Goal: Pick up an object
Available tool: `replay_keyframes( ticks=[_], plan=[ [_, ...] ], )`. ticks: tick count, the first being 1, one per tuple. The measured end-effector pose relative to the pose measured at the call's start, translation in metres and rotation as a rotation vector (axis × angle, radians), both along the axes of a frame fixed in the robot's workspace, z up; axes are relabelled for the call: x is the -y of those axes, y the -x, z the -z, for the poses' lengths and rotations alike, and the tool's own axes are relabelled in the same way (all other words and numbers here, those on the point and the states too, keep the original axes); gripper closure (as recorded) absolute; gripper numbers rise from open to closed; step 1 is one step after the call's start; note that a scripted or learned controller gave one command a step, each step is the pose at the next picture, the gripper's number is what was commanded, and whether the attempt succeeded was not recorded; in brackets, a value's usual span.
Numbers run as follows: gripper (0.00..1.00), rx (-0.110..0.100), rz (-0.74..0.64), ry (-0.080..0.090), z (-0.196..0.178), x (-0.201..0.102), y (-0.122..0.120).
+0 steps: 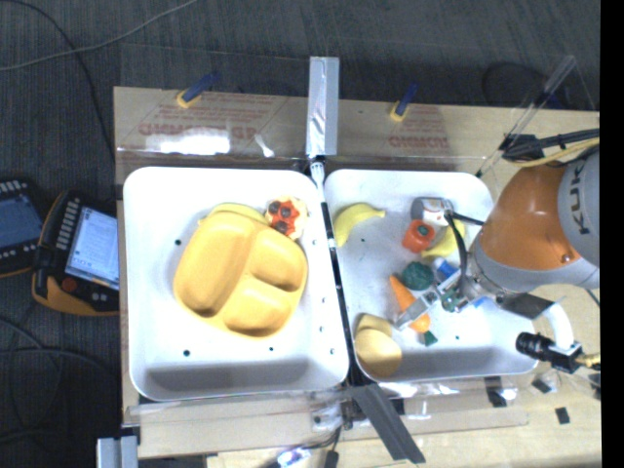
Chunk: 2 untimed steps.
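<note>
Reaching into right bin (483, 359), end effector (429, 310) — grip state unclear — "KU" lettering on arm (575, 208)

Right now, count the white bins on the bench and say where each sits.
2. The left bin holds a big yellow tray. The right bin sits beside it, sharing the middle edge, with small toys under the gripper. None looks hidden.

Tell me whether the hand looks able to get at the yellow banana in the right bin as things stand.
Probably yes: the banana lies alone at the right bin's upper left, nothing on it, while the hand hangs over nearby clutter.
</note>
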State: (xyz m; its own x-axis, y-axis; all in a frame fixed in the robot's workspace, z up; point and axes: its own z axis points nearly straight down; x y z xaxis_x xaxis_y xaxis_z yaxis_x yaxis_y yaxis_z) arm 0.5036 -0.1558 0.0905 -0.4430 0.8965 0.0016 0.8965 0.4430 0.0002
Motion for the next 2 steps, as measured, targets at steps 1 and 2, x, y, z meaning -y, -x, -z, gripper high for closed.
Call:
replay_keyframes(
  ticks=[1,2],
  plan=[
    [1.0,-0.001,-0.005,-0.005,-0.007,-0.001,-0.002],
    [1.0,-0.008,0.126,0.003,-0.089,-0.071,-0.086]
  ],
)
